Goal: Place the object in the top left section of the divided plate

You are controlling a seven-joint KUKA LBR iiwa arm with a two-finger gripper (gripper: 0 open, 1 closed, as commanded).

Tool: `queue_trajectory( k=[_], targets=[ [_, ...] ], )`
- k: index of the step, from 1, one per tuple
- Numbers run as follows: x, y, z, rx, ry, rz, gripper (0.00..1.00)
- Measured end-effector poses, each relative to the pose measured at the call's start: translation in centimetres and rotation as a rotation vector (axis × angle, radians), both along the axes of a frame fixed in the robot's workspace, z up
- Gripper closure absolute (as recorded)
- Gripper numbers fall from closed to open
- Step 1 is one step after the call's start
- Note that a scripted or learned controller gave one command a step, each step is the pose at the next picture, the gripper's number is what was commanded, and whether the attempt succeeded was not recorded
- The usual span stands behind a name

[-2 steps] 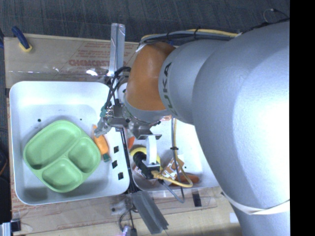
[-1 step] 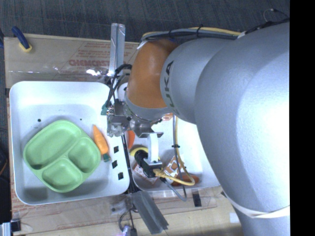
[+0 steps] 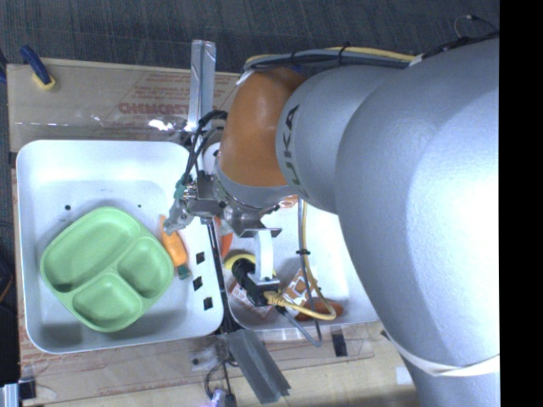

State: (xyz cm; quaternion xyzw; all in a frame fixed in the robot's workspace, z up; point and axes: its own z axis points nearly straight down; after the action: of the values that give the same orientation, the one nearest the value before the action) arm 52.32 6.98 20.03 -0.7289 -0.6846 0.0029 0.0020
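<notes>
- The gripper (image 3: 176,214) hangs over the left bin (image 3: 85,172), close to that bin's right wall and just past the right rim of the green divided plate (image 3: 85,244).
- The view does not settle whether the gripper is released or clenched, as the wrist hardware above it hides its tip.
- The orange object (image 3: 174,246), with a small green end towards the bottom of the view, lies directly below the gripper in the picture, its upper end touching or overlapped by the tip. I cannot tell whether it is grasped or merely resting on the bin floor.
- The orange object sits just beside the plate's right edge, outside the plate, between the rim and the wall shared with the right bin (image 3: 327,253).
- The plate rests on the floor of the left bin, tilted in the view, with all three of its sections bare.
- The grey arm with its orange band (image 3: 254,134) reaches in from the right, covering most of the right bin.
</notes>
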Motion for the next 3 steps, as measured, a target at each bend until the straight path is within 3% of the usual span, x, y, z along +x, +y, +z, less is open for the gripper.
queue_trajectory(
  k=[1,2,3],
  targets=[
    [4.1,5.2,-5.7,-0.001,-0.002,-0.015,0.00],
    [4.1,5.3,-4.7,-0.001,0.000,-0.010,1.00],
    [2.8,9.8,5.4,0.000,-0.004,-0.203,1.00]
  ],
)
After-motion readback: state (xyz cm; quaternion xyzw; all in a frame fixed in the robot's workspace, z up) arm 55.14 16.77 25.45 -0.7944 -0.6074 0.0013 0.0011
